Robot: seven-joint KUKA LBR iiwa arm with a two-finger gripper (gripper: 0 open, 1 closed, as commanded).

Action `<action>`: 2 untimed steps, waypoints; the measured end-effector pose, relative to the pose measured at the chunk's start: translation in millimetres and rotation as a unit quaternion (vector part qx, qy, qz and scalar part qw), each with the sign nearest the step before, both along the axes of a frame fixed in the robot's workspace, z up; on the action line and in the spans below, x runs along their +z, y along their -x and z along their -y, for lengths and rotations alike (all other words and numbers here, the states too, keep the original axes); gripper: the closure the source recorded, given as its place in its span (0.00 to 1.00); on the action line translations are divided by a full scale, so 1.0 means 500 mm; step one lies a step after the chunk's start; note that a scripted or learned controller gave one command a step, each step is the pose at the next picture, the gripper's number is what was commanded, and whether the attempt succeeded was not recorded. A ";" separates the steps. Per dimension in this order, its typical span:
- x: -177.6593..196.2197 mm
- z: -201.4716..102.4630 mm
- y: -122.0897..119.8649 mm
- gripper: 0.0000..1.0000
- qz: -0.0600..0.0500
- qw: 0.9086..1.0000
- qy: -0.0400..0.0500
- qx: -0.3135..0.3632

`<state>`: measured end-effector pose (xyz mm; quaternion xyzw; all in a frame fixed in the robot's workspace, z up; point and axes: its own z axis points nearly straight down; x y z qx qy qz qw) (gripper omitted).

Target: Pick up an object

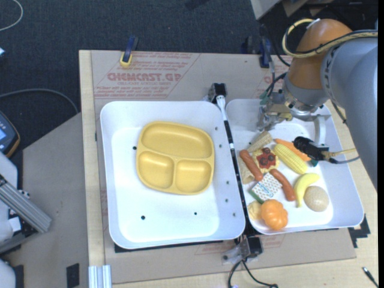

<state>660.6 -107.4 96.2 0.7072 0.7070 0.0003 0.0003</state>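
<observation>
White bins sit side by side below us; we see the pincer (268,117) hanging over the far end of the right bin (348,212), under the orange band (315,47). We cannot tell whether it is wide or narrow, as the wrist hides most of it, and we see nothing between its tips.

Just in front of the pincer lies the food pile: a corn cob (290,156) nearest, toward the arm's side, with a carrot (292,147) touching it. A sausage (250,164) lies a little farther toward us, and a second sausage (283,183) beyond that. A banana (305,185), an egg (316,198) and an orange (273,213) lie well away from it, at the near end.

Across the divider from the pincer, a yellow tray (175,157) rests in the left bin (120,221).
</observation>
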 end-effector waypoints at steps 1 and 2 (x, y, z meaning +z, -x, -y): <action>0.098 -0.017 0.004 1.00 0.003 1.000 0.000 0.001; 0.194 -0.011 0.016 1.00 0.003 1.000 0.001 0.000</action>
